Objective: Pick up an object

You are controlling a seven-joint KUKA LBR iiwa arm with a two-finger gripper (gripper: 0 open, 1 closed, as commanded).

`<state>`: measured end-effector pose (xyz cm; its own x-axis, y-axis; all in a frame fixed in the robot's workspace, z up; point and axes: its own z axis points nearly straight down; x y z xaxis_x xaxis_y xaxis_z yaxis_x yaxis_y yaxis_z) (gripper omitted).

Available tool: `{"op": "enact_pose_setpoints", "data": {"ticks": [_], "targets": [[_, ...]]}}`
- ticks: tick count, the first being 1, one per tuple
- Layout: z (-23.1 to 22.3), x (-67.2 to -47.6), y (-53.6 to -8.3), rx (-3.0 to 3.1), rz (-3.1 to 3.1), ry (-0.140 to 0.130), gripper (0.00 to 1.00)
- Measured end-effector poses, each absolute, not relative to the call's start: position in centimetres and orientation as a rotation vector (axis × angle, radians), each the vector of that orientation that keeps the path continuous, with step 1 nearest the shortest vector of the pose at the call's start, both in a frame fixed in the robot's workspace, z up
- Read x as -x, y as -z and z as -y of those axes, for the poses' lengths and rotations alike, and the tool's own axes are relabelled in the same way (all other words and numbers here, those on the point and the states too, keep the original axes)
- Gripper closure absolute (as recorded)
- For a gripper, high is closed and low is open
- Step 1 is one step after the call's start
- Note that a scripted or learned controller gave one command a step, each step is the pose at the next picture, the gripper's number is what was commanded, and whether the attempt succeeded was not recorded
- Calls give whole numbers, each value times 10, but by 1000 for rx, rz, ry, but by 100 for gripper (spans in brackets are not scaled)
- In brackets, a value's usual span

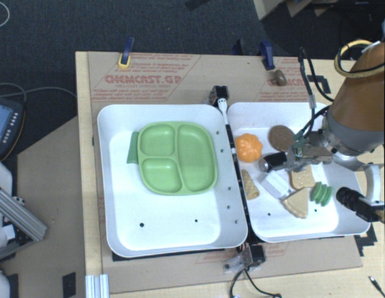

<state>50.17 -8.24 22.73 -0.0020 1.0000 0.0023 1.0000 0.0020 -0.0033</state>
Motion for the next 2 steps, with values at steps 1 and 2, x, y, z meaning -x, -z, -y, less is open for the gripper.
{"op": "enact_pose_setpoints", "data": {"ticks": [1, 2], "targets": [[40, -478, -217, 2217, 2220, -3, 100], [28, -482, -235, 2221, 2225, 3, 100]]}}
